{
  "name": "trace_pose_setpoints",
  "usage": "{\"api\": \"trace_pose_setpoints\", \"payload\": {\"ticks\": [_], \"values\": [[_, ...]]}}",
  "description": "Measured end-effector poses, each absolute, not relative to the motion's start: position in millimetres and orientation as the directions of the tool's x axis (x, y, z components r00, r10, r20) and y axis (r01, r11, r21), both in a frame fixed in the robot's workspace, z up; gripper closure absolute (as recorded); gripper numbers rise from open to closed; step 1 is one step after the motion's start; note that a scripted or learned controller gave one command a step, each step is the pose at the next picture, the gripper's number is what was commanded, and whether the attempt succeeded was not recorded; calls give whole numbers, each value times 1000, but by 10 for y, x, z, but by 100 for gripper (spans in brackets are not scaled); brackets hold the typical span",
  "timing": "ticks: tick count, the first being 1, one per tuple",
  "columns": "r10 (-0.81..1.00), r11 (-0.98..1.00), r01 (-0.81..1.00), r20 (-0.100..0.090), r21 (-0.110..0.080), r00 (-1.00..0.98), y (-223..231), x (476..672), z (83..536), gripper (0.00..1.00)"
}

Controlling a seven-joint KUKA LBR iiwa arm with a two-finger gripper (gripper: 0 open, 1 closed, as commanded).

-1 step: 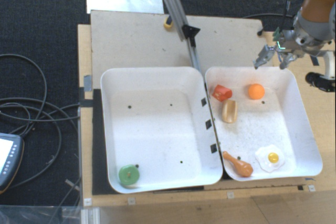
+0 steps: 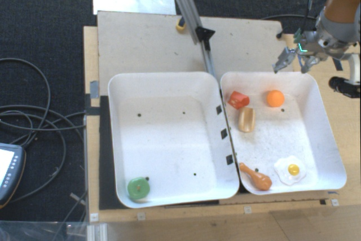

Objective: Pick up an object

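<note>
- While I am hovering above the far rim of the right bin (image 2: 326,115), I am risking a miss: the orange ball (image 2: 275,99) may roll off as my fingers come down.
- My gripper (image 2: 292,62) is standing spread open, holding and touching nothing.
- Beside the ball, the red block (image 2: 238,100) and bread piece (image 2: 246,119) are lying close together, crowding any grasp.
</note>
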State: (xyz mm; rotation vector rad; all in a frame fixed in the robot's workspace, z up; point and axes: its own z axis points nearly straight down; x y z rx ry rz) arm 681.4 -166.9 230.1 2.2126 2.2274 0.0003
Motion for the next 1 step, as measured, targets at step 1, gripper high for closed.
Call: {"api": "trace_pose_setpoints", "payload": {"ticks": [1], "values": [[1000, 3, 1000, 0, -3, -3, -1658, 6712, 1773, 0]]}}
